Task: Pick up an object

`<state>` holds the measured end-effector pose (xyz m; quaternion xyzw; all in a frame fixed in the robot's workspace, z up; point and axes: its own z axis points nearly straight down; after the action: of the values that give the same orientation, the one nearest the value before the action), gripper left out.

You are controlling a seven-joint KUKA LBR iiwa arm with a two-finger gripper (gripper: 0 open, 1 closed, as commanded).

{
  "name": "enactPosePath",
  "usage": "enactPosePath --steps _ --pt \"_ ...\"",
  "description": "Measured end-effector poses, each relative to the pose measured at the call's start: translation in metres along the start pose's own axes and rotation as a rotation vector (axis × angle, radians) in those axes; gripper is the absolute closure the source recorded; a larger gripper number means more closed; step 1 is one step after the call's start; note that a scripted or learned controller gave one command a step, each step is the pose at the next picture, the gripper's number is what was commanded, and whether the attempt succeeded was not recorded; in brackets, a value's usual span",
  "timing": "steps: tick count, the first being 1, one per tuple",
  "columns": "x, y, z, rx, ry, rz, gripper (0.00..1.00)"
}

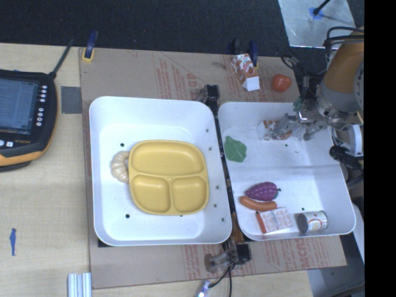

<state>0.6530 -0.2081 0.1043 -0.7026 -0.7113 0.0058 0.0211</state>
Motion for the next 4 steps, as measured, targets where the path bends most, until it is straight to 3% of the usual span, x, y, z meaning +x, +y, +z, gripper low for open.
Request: enactPosePath --steps 1,2,3,4 --pt "0.029 -0.108 0.005 -0.033 -0.021 0.007 0.0" --pt "0.038 0.002 0.012 -0.023 -0.022 0.011 0.0" --pt "0.006 0.005 0.01 -0.022 0.003 0.003 0.0" --pt "0.004 -0.079 -0.118 -0.039 -0.024 0.01 0.0"
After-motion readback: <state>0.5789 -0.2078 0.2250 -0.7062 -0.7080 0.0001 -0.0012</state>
